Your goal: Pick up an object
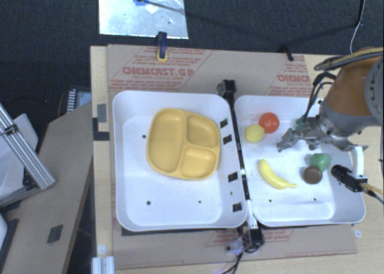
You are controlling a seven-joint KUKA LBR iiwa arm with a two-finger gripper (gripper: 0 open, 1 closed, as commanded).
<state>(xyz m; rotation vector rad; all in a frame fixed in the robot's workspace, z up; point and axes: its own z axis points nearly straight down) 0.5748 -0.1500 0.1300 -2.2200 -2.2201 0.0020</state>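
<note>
Lying in the right-hand shallow white plastic bin (345, 210) are five small toy-like objects, counted as follows: one round orange-red ball-shaped fruit (269, 122), one smaller round yellow fruit (254, 134), one curved yellow banana (275, 175), one rounded green item (320, 160) and one round brown item (312, 175). The orange-red fruit and the yellow fruit touch each other near the bin's upper left area. The banana lies below them, near the bin's centre, tilted with its tip pointing toward the lower right. The green item and the brown item sit just beside each other, green above brown, to the right of the banana. All five have smooth, matte surfaces.

The two-finger metal gripper (287, 141) is positioned over the right bin, between the fruit pair and the green item. Its finger state cannot be determined from this view, and no object is visible between the fingers. The grey arm with its orange band (354, 96) enters from the right.

The left-hand shallow white plastic bin (129, 207) contains one item: a yellow plastic divided plate (183, 144) with rounded corners and three compartments, one large and two small. All three compartments hold nothing.

Both bins rest side by side, touching along a black hinge-like strip (237, 159), on one brown printed cardboard sheet (198, 66).
</note>
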